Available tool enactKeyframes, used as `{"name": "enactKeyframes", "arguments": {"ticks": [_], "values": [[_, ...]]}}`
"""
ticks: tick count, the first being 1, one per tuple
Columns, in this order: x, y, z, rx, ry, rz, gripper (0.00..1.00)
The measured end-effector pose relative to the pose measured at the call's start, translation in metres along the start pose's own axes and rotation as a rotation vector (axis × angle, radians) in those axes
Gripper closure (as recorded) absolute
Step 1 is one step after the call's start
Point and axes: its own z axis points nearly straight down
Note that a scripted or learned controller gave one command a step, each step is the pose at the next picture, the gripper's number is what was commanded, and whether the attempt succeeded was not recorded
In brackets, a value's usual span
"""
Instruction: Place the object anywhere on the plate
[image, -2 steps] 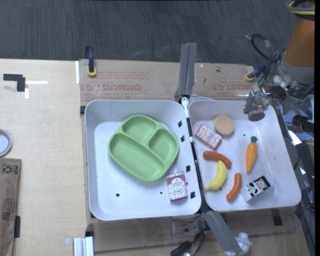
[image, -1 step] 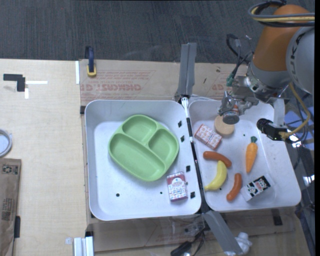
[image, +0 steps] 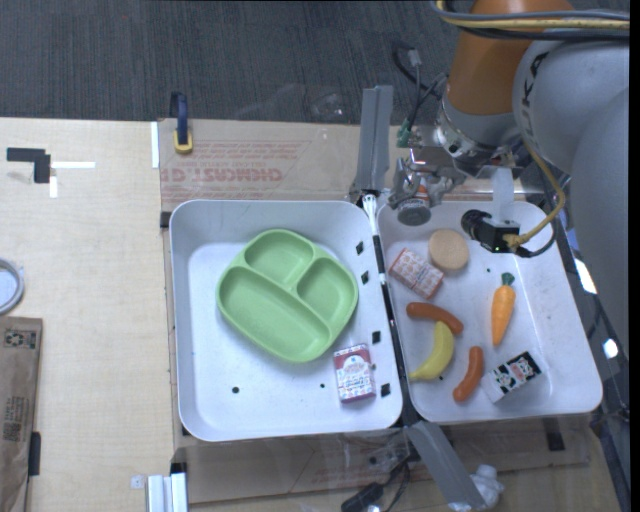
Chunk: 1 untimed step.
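A light green divided plate (image: 287, 294) lies in the left bin (image: 200, 330), with nothing on it. My gripper (image: 414, 196) hangs over the far left corner of the right bin (image: 570, 330), just behind a pink packet (image: 415, 273) and a round tan bun (image: 449, 250). Nothing can be seen held in it. The right bin also holds two sausages (image: 435, 317) (image: 467, 374), a banana (image: 436, 353), a toy carrot (image: 501, 307) and a small black-and-white carton (image: 514, 374).
A small red carton (image: 353, 373) lies in the left bin near its front right corner, beside the plate. A raised divider (image: 383, 300) separates the bins. The arm and its cables (image: 500, 230) overhang the right bin's far side.
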Motion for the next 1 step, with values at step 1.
{"name": "enactKeyframes", "arguments": {"ticks": [1], "values": [[0.0735, -0.0094, 0.0524, 0.003, -0.001, 0.063, 1.00]]}}
